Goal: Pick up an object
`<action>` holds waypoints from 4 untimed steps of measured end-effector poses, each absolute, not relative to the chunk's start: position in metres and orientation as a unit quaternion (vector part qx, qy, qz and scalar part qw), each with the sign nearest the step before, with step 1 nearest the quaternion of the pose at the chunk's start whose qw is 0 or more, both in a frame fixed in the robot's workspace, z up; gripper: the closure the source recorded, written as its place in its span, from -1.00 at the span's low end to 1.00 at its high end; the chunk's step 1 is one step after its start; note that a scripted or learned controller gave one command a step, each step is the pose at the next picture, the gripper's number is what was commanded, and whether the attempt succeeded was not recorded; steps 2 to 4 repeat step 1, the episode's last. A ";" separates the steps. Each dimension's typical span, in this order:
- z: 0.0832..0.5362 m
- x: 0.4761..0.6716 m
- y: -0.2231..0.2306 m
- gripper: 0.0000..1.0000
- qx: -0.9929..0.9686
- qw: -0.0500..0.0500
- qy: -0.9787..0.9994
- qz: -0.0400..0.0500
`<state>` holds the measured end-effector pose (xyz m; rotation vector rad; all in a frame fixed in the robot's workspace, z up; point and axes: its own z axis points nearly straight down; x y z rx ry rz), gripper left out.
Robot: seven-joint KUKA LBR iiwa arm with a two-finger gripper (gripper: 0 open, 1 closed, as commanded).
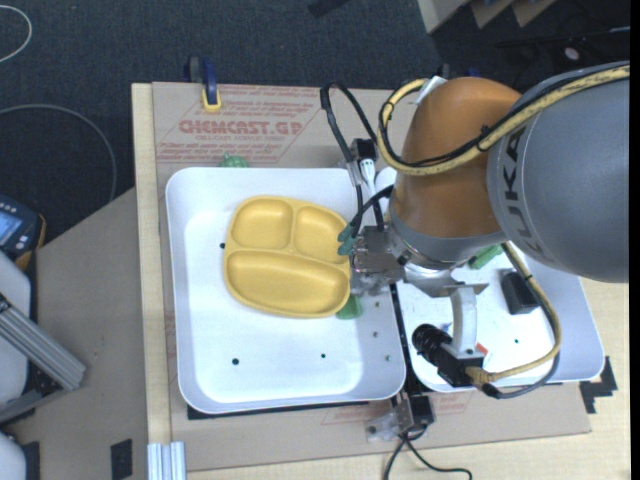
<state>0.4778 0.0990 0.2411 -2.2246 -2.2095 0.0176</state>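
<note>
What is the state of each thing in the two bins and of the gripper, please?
yellow divided plate: lies flat and upright in the left bin, three compartments facing up, nothing in them.
green object: small, at the plate's right edge, mostly hidden.
gripper: low at the plate's right edge; the arm hides its opening.
right bin: largely covered by the arm.

1. The yellow divided plate (283,255) looks like smooth moulded plastic with a soft sheen.
2. The left white bin (200,358) is smooth, slightly glossy plastic.
3. The bench top (255,118) is matt brown board with red printed lettering.
4. The arm's orange band (450,158) is glossy; its grey casing (580,168) looks satin-smooth.
</note>
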 end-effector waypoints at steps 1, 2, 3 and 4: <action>0.361 0.481 0.097 1.00 -0.707 -0.004 -0.708 -0.006; 0.361 0.481 0.097 1.00 -0.707 -0.004 -0.708 -0.006; 0.361 0.481 0.097 1.00 -0.707 -0.004 -0.708 -0.006; 0.361 0.481 0.097 1.00 -0.707 -0.004 -0.708 -0.006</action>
